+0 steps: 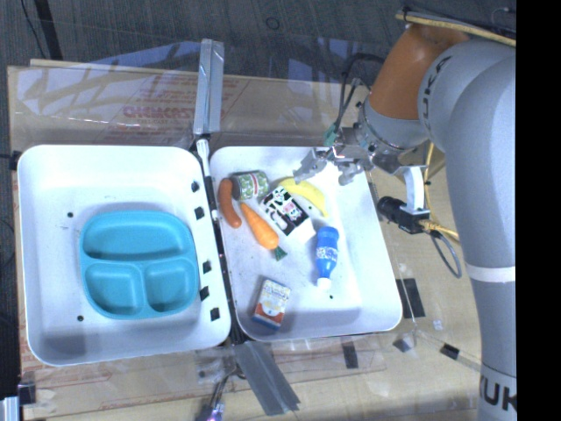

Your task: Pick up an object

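Arm: I see the grey arm entering from the right, its orange band uppermost, bent down so the wrist sits over the far right corner of the right bin.
Bench: the bench carries two white bins side by side.
Left bin: the left bin holds a blue divided tray, well apart from the tool.
Right bin: the right bin holds all the loose items, so I judge the pick will come from here.
Tool: the tool hangs at the bin's far edge; I cannot tell whether it is released or clenched, and I see nothing in it.
Nearest target: the banana lies just beside and below the tool, toward the near side, long axis slanting from far-left to near-right.
Carton: a black-and-white carton touches the banana's left side.
Others: a blue bottle lies nearer me, roughly lengthwise; a carrot and a sausage lie left of the carton; a green can sits at the far left; a small juice box rests near the front wall.
Coming move: I judge a short descent toward the near side reaches the banana.
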Controlling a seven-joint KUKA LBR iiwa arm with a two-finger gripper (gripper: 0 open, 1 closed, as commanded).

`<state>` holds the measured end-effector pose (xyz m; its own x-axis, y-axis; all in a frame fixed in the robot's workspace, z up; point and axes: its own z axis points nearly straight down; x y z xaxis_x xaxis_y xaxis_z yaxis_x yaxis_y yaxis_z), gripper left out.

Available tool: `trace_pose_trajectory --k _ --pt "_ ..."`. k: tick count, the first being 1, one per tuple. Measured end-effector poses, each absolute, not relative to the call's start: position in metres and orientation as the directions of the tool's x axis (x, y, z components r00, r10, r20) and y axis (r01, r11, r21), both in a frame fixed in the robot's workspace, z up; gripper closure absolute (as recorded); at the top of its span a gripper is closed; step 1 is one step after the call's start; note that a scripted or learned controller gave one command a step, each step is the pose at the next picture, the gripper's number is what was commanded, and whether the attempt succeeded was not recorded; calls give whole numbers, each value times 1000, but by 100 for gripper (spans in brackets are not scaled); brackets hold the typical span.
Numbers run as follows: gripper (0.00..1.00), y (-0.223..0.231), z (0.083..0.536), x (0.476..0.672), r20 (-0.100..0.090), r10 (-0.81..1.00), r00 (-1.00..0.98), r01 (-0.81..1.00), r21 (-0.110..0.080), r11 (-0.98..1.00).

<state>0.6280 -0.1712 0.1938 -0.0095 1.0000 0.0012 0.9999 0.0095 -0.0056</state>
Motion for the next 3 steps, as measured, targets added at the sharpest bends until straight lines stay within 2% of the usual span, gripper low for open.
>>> trace_pose_trajectory --k 1,2,3 --pt "0 -198 92 644 1 988 -154 988 -2 154" --pt "100 -196 102 644 2 987 -160 987 -6 160" --pt "100 -166 209 644 -1 942 -334 942 0 334"
